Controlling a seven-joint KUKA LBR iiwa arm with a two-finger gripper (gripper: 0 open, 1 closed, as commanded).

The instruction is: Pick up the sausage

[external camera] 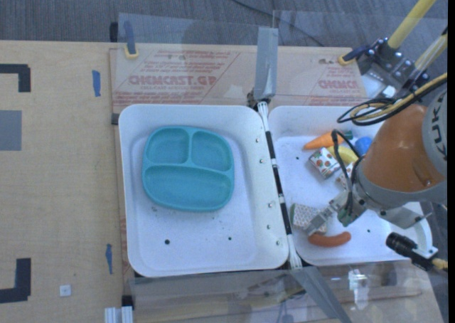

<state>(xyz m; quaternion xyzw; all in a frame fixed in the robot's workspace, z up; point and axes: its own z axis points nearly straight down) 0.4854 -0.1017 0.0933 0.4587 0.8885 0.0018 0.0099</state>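
- The arm (405, 154) hides part of the right bin (298, 126) and is cut off at 3 o'clock.
- Its bulk partly covers the carrot (318, 142) and blue item (363, 145).

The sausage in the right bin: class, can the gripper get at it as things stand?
Probably yes. The sausage lies uncovered near the bin's front wall, and the gripper hangs just above it. A small packet lies close beside.

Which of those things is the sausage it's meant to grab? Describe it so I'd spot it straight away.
Look in the right-hand white bin, the one the arm reaches into, along its near edge. The sausage lies flat there, just below the gripper and beside a small patterned packet. It is the only long, smooth, reddish-brown piece with rounded ends; the carrot at the far side is brighter orange and pointed.
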